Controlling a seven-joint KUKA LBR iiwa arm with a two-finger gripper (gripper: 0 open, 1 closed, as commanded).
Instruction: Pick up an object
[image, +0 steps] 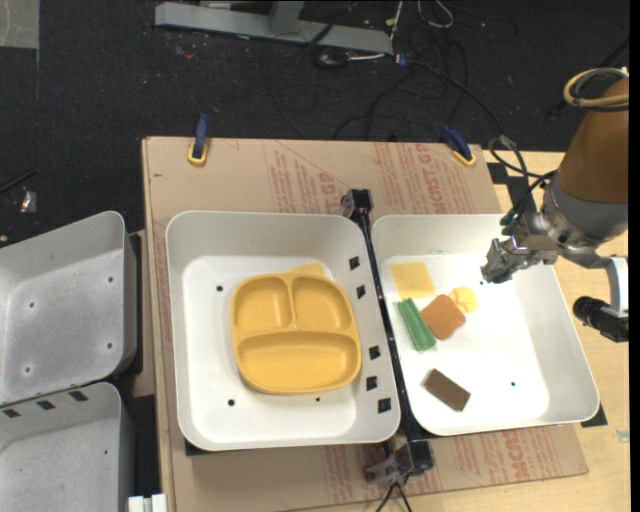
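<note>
While the fingers (497, 266) hover over the right bin (560, 345), can't tell if they're open. Orange block (443, 318) sits just beside the green stick (417, 324).

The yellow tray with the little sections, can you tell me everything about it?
The yellow tray looks like smooth plastic, with rounded corners and three sunken sections: two small ones at the far side, one long one at the near side. It lies flat, turned slightly askew, near the middle of the left bin. A pale yellow flat piece peeks out from under its far edge. Its sections hold nothing.
</note>
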